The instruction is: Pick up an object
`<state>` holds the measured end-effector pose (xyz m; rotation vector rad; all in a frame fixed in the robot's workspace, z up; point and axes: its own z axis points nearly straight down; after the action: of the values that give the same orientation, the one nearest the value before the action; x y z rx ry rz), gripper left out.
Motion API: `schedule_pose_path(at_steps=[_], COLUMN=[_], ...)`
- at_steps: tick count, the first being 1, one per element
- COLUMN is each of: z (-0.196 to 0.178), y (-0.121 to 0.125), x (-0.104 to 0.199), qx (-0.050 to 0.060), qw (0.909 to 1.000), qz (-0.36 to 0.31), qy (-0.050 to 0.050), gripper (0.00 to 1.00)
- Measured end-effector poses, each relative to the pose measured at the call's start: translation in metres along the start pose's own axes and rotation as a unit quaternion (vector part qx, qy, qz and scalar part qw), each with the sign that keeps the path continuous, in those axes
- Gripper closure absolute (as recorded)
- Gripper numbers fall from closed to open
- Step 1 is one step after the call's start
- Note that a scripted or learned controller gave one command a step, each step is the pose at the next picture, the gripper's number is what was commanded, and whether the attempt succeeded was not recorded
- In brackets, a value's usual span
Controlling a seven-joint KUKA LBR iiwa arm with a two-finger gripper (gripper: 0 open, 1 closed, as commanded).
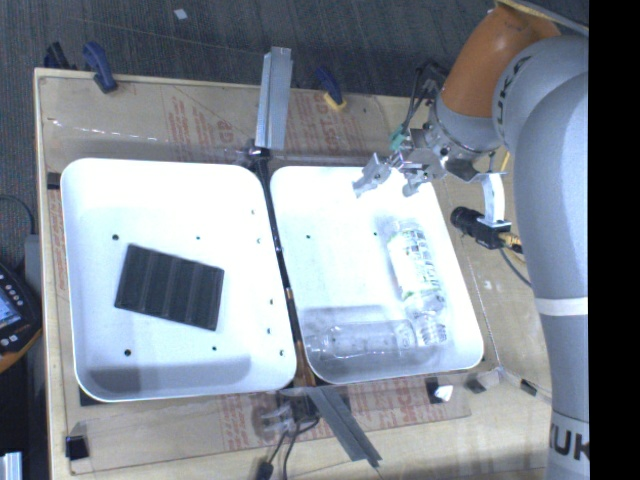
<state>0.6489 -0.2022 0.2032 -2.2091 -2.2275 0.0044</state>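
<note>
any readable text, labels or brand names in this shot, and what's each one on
"KU": white letters cut off by the frame edge, low on the grey arm.
Label on the clear plastic bottle in the right bin: printed, too blurred to read.
Faint reddish print on the bench board: illegible.

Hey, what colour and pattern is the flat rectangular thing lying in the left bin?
The flat rectangular pad is dark grey to black with parallel ridges, seen in the camera view.
</note>
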Motion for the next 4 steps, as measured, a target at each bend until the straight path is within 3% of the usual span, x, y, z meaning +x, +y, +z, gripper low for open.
schedule_pose_path(at_steps=[1,2,3,4], z=[0.113,0.028,0.113,0.004], y=[-0.041,-0.003,-0.046,-0.079], x=[-0.004,-0.008,-0.004,0.001], qx=[0.001,-0.003,0.000,-0.002], qw=[1.0000,0.9993,1.0000,1.0000], qz=[0.004,-0.038,0.007,0.000], qy=[0.002,-0.001,0.001,-0.001], gripper=[0.00,0.00,0.00,0.00])
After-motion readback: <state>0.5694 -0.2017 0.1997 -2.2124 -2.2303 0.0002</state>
